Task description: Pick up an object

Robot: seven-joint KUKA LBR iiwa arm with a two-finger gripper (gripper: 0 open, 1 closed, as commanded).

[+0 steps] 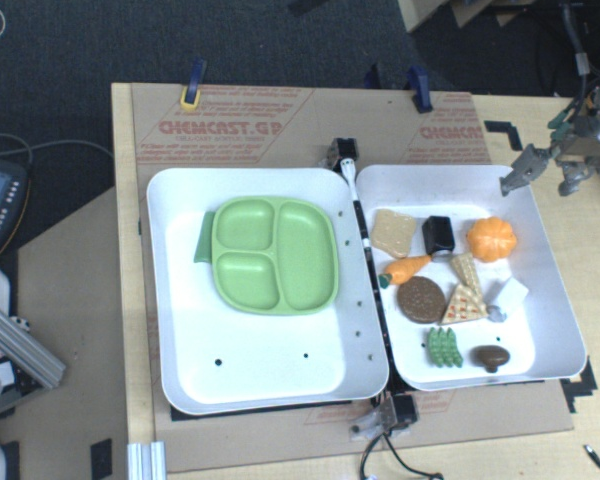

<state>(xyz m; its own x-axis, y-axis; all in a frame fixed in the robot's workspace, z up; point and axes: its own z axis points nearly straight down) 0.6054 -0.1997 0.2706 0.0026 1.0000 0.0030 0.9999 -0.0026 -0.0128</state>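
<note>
left bin (180, 298): white, shallow, rounded corners; holds green plate (276, 254), matte plastic, three compartments
right bin (550, 308): white; small toy foods spread inside
cracker (395, 232): tan, flat, square
carrot (408, 268): orange, tapered
cookie (421, 299): brown, round, flat
orange (491, 239): round, dimpled, upper right of bin
gripper (545, 171): grey, above right bin's far corner, fingers spread, holding nothing

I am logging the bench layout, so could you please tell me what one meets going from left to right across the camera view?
Green divided plate in the left bin → cracker → black block → orange → gripper above the right bin.
</note>
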